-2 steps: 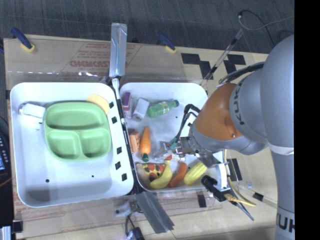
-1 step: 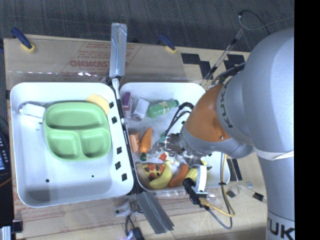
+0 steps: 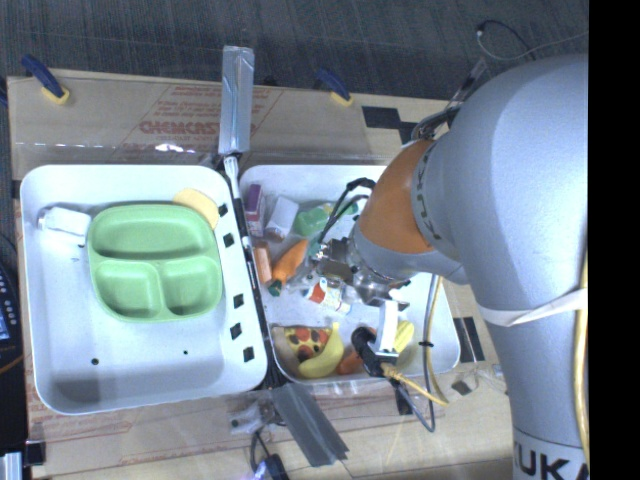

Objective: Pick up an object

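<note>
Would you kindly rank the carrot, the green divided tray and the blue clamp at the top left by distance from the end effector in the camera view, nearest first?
1. The carrot, in the right bin, just left of the end effector.
2. The green divided tray, in the left bin.
3. The blue clamp, on the bench's far left corner.

Robotics lab, grey KUKA arm (image 3: 500, 228) reaching over two white bins (image 3: 60, 368), cardboard-lined bench (image 3: 150, 108) sitting clamped at far edge
</note>
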Controlling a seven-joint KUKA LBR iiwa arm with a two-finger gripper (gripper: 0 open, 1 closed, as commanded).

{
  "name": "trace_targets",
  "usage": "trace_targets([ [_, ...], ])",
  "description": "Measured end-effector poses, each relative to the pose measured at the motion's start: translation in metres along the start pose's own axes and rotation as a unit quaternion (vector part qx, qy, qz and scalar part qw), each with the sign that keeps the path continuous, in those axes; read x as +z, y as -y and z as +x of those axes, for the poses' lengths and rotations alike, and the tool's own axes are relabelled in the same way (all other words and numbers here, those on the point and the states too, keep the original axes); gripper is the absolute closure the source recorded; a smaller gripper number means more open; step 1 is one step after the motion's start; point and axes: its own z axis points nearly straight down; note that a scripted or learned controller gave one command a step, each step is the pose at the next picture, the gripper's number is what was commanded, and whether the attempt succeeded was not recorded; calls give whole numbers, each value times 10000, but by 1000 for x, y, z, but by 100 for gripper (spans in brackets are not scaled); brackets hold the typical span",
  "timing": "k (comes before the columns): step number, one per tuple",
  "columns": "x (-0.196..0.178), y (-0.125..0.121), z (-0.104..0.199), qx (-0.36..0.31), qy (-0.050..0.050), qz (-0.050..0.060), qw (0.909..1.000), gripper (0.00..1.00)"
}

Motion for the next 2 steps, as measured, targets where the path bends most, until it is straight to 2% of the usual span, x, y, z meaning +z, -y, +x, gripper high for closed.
trace_targets([
  [1, -10, 0, 1, -26, -8, 5, 10000, 100],
  [2, -94, 29, 29, -437, -18, 76, 9990, 100],
])
